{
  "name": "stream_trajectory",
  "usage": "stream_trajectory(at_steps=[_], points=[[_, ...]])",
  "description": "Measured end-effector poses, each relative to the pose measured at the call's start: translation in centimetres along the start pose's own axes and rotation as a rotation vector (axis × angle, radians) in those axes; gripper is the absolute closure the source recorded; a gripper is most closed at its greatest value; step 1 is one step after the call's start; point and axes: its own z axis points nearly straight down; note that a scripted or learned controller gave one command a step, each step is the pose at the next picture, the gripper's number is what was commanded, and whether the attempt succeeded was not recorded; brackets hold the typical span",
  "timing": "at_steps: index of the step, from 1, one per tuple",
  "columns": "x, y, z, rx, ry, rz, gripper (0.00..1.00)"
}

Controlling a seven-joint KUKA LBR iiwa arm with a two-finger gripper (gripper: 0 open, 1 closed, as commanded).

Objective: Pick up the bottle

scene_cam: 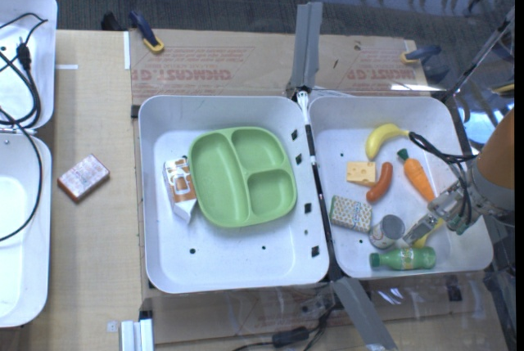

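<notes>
Bottle point(403, 259) lying flat, just below gripper point(423, 231), apart.

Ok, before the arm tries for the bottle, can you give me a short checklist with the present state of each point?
1. Bottle located: ok, it lies on its side near the front wall of the right bin.
2. Gripper near the bottle: ok, it sits just above it in the picture.
3. Bottle between the fingers: not ok, they are apart from it.
4. Room around the bottle: not ok, a small round can lies close beside it.
5. Height of the gripper over the bin floor: cannot tell.
</notes>
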Motion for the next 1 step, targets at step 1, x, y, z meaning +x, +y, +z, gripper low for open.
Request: stream_trajectory(at_steps=[1], points=[[4.16, 4.84, 0.66, 0.001, 0.002, 0.129, 0.0]])
